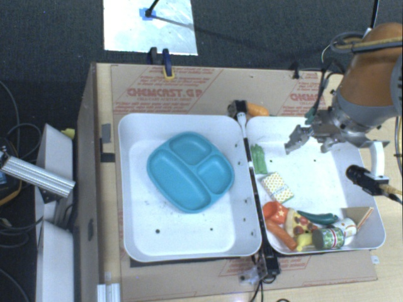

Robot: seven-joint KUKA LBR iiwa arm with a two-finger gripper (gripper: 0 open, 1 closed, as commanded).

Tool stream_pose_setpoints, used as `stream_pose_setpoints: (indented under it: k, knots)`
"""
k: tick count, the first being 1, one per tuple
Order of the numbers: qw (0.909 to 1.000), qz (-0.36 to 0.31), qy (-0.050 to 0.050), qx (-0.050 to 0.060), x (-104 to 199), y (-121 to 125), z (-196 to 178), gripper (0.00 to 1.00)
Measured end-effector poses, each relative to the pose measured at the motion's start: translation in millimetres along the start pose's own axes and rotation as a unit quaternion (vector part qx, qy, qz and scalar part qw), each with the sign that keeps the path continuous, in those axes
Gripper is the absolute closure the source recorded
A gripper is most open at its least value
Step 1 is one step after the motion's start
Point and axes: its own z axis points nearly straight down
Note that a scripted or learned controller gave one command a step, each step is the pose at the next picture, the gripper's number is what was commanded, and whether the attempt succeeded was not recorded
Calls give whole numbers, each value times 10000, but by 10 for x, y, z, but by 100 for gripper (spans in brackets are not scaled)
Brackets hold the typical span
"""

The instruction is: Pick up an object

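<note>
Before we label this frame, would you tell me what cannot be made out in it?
- Gripper: small and blurred over the right bin; whether it is open or shut cannot be told.
- Toy pile in that bin's near corner: pieces overlap, so the lower ones are partly hidden.
- Can: label too small to read.
- Orange item beyond the bins: partly hidden by the clamp.
- Arm: cut off by the right edge.

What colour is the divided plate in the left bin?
Light blue; the plate shows best in the camera view, lying in the left white bin.
</note>
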Motion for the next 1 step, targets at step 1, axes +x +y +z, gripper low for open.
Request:
stream_pose_setpoints:
  k: [1]
  knots:
    - [10000,-3,1,14,19,444,937,0]
